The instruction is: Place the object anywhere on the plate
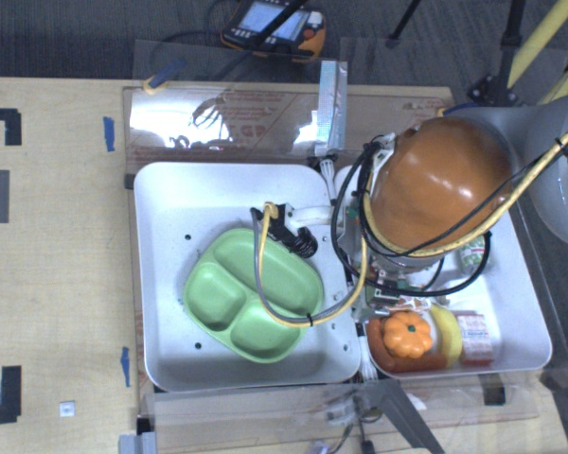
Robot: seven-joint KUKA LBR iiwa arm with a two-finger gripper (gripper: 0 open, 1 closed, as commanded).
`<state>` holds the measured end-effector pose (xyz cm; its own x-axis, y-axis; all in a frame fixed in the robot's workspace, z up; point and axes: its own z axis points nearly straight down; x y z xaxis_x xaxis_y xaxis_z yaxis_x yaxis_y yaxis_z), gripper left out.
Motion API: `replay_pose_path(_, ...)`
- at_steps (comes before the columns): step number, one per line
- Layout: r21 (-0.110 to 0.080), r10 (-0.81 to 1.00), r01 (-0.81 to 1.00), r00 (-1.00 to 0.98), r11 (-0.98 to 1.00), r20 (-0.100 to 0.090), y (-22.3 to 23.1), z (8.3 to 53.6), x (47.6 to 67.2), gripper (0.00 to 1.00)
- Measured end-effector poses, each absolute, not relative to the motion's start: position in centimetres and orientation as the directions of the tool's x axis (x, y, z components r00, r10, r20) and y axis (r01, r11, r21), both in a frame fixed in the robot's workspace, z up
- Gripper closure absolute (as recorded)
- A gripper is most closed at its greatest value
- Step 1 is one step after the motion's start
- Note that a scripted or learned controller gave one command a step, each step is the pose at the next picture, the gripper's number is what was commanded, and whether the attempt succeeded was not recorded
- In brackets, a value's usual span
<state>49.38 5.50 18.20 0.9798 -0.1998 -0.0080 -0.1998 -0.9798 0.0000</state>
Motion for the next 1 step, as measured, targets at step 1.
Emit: replay_pose_path(1, -0.002, -0.197, -0.197, 0.98, -0.98, -0.006, 10.92, 18.0, 48.88, 1.0)
